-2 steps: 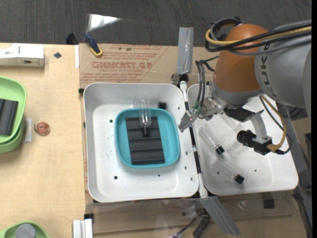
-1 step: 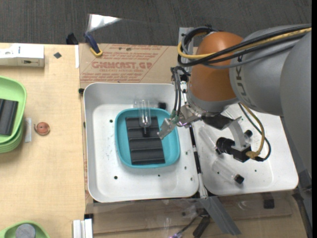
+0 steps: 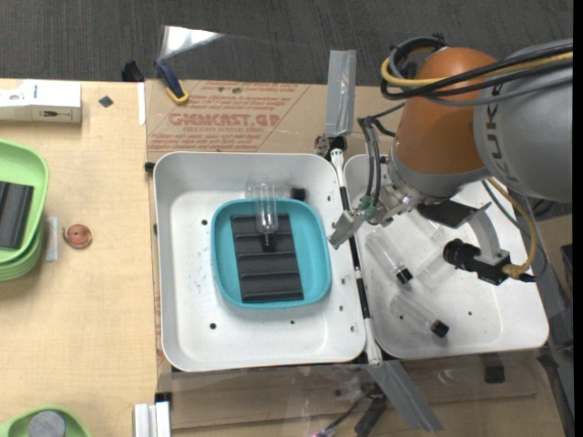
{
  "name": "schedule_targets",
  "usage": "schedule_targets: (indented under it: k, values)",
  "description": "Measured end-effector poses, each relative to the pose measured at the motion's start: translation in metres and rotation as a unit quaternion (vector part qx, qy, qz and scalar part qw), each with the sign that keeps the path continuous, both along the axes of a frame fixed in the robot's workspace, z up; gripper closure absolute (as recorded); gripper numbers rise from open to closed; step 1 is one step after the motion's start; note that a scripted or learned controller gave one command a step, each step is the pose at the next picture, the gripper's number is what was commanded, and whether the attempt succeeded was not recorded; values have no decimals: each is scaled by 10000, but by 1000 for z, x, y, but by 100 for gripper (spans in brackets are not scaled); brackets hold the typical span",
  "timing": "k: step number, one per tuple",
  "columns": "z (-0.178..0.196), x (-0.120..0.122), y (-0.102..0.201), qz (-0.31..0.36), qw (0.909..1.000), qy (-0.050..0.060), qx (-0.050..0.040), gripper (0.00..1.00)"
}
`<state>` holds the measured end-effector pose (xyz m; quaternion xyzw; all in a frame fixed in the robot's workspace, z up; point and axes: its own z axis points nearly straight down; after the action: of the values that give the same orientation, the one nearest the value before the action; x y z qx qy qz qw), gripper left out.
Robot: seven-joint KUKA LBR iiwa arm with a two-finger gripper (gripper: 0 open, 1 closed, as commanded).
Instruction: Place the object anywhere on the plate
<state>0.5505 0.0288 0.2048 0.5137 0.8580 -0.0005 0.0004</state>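
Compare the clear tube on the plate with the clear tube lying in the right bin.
The tube on the plate lies lengthwise up the view, across the teal plate's far rim and its black ridged insert; the tube in the right bin lies diagonally on the bare white floor. The first has its dark cap nearer the camera, inside the plate. Both are clear with a dark end.

**Colours on the bench**

We see a teal plate [image 3: 314, 244] with a black ribbed insert [image 3: 264, 262] in the white left bin [image 3: 182, 271]. A clear tube [image 3: 266, 209] with a black tip lies across the plate's rim. The right bin [image 3: 510, 326] is white too. The arm [image 3: 510, 126] is grey with an orange band [image 3: 442, 107], yellow and black cables [image 3: 410, 62] looping over it. Behind lies brown cardboard [image 3: 228, 116] printed in red, and a light green tray [image 3: 27, 208] sits on the pale wood bench [image 3: 82, 335].
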Motion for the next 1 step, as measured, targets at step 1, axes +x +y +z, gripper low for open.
schedule_targets:
  k: [1]
  values:
    - [-14,-40,4,-56,10000,16,1,0]
